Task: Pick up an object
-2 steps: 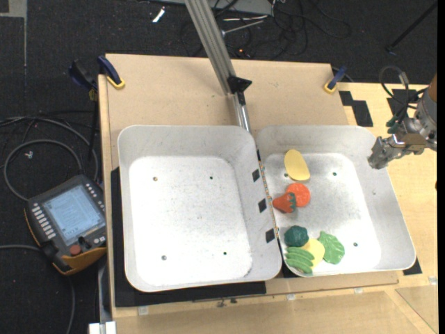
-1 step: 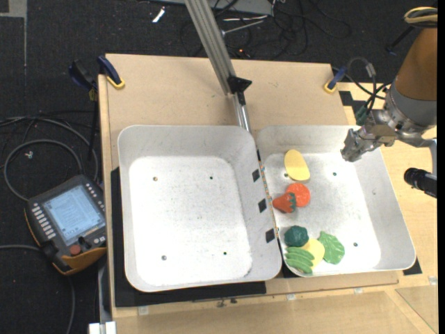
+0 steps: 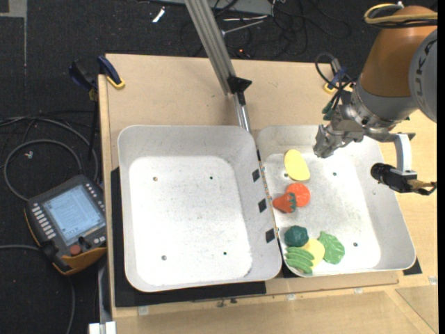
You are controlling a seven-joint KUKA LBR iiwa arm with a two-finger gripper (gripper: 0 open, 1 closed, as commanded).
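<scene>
Toy foods (image 3: 304,214) along right bin's (image 3: 375,207) left side, beside left bin (image 3: 184,207).

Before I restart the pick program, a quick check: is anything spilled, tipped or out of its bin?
Nothing stands out. The toy foods, yellow piece, tomato and green pieces, all lie inside the right bin, along its left side.

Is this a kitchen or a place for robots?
Probably a robot lab, not a kitchen. A big robot arm reaches over two white bins, the food is toy vegetables, and a control pad lies on the floor among cables.
</scene>
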